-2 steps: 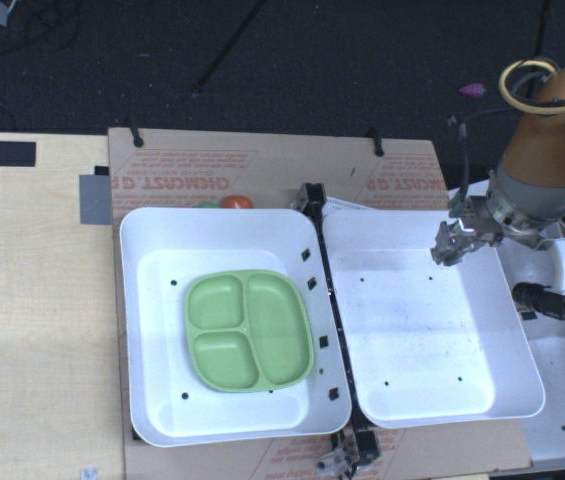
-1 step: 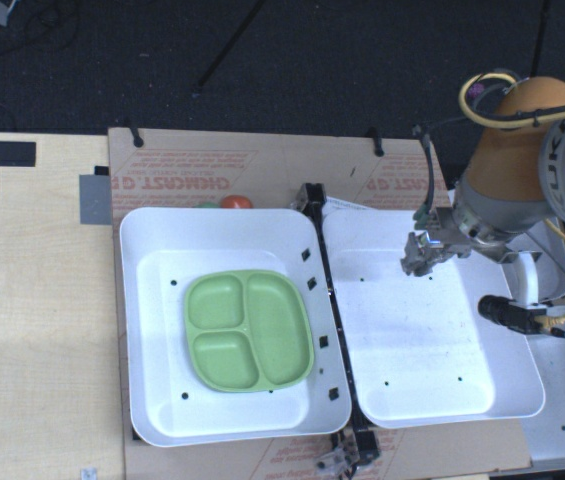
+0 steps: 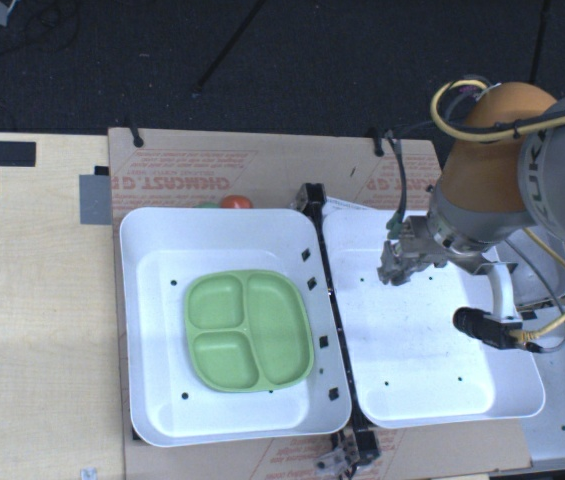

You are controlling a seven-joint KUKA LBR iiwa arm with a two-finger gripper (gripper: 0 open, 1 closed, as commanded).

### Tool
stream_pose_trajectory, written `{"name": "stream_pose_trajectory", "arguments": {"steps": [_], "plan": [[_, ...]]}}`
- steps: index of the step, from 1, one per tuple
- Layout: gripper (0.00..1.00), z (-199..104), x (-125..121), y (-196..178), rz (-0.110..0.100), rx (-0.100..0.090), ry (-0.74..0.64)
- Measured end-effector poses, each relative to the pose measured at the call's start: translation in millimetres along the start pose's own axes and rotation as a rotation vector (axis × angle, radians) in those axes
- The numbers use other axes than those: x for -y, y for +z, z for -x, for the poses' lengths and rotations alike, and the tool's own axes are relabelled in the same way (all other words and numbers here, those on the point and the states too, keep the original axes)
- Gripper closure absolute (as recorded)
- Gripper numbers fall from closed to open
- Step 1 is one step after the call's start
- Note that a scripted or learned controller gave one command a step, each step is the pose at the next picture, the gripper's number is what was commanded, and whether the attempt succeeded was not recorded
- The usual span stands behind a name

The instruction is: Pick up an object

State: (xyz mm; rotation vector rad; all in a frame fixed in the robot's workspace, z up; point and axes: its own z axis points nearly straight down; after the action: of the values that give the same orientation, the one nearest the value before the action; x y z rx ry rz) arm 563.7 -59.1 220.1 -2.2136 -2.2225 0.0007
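One fixed camera above the bench (image 3: 42, 298); slanted down over both bins (image 3: 152, 258)

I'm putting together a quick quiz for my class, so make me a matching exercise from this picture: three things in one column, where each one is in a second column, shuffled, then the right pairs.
Things
1. green divided plate
2. hand
3. small red object

Places
A. on the cardboard, just behind the far rim of the left bin
B. over the right bin
C. lying flat in the left bin

Pairs: 1-C, 2-B, 3-A
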Motion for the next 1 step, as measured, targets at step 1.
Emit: {"name": "stream_pose_trajectory", "arguments": {"steps": [1], "plan": [[1.0, -53.6, 19.3, 8.0, -0.003, 0.001, 0.0]]}}
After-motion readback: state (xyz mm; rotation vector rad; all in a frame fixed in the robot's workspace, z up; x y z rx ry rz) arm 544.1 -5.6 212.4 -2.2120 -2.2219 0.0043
